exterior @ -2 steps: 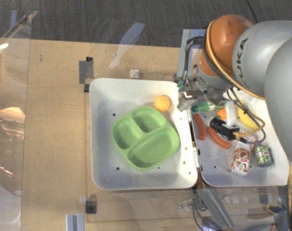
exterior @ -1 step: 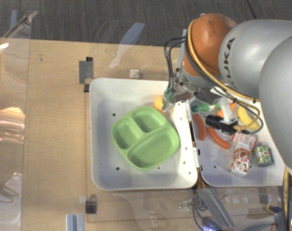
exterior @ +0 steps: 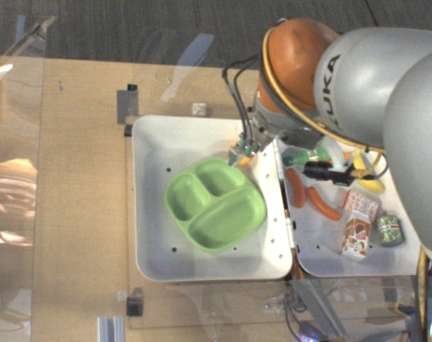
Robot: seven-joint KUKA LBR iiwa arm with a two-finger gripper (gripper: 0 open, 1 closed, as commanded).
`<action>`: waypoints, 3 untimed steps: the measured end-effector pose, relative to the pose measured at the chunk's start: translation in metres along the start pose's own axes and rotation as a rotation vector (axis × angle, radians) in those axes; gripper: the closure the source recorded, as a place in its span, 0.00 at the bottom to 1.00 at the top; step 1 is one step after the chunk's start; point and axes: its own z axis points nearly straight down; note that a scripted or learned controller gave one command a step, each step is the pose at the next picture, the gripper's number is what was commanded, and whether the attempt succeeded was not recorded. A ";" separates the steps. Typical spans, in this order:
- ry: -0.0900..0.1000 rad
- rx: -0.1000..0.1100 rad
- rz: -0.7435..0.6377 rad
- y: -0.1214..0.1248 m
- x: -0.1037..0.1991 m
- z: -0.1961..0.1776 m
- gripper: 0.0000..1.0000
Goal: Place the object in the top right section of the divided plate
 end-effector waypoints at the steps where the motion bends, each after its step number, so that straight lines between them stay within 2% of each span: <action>1: 0.000 0.000 -0.144 -0.009 0.009 0.001 1.00; 2: -0.001 -0.001 -0.291 -0.008 -0.001 0.000 1.00; 3: 0.000 0.000 -0.398 -0.011 0.011 0.001 1.00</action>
